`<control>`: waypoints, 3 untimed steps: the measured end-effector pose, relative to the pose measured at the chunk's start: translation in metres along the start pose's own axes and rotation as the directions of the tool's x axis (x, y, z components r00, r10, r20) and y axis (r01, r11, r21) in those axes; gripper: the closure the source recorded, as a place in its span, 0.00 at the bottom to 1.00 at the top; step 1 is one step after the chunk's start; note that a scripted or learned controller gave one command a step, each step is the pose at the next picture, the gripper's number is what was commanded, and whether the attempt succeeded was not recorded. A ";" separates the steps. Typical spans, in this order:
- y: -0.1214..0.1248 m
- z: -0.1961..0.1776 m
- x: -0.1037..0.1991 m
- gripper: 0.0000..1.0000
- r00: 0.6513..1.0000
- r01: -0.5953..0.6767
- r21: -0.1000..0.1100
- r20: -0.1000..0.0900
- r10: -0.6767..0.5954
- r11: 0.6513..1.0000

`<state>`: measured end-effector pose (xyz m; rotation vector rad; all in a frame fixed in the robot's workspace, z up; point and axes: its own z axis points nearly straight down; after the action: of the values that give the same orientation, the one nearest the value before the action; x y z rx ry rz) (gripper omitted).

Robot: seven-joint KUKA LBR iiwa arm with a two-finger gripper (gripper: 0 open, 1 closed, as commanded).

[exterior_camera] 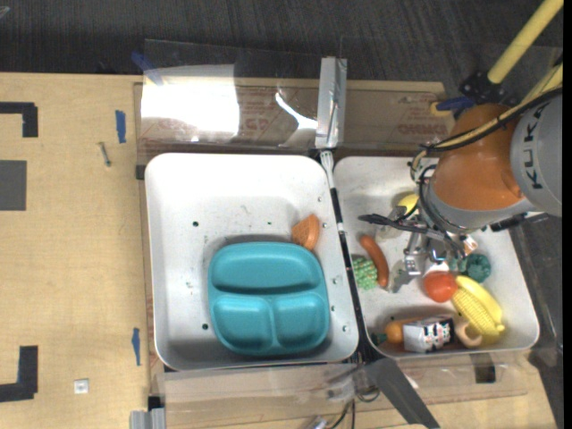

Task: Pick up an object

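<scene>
A tan bench carries two shallow white bins side by side, with dark floor beyond. The left bin holds a teal divided tray and a small orange piece just beside the tray's far right corner. My arm reaches in over the right bin, and my gripper hangs low among the toys there; I cannot tell how it is set. Near it lie a red sausage, a green piece, a tomato, a corn cob and a small white carton.
</scene>
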<state>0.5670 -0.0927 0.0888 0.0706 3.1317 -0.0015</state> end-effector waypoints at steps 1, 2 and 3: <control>0.001 -0.012 -0.001 1.00 1.000 0.003 0.000 0.005 -0.003 1.000; 0.033 -0.137 -0.061 1.00 1.000 -0.011 -0.002 0.009 0.011 1.000; 0.033 -0.182 -0.100 1.00 1.000 -0.024 -0.002 0.004 0.024 1.000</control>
<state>0.6666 -0.0645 0.2713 0.1080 3.1266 0.0013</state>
